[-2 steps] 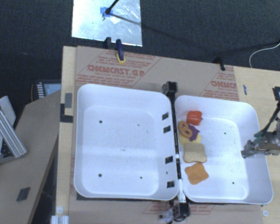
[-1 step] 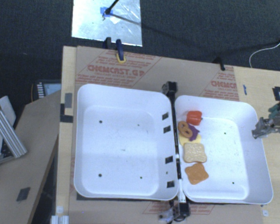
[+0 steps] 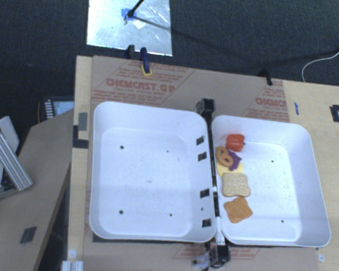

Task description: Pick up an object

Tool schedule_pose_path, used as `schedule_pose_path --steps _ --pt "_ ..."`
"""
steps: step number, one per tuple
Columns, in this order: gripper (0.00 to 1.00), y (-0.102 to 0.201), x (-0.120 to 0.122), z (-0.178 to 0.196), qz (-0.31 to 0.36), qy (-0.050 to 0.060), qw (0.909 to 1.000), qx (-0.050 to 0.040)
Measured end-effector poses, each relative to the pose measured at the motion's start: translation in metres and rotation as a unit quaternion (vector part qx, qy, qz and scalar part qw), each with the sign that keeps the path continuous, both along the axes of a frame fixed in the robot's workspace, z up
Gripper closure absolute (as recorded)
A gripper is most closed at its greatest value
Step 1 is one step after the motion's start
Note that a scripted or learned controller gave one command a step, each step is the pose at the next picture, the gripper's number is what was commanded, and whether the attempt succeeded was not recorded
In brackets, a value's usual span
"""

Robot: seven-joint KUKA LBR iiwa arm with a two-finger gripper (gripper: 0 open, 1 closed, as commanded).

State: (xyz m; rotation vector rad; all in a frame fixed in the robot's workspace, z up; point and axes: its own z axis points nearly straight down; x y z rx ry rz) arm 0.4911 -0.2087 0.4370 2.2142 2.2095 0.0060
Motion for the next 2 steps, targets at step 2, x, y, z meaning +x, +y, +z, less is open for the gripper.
schedule_pose_path --steps 2 --pt "1.0 0.028 -0.005 0.067 -0.001 -0.001 1.0 -0.0001"
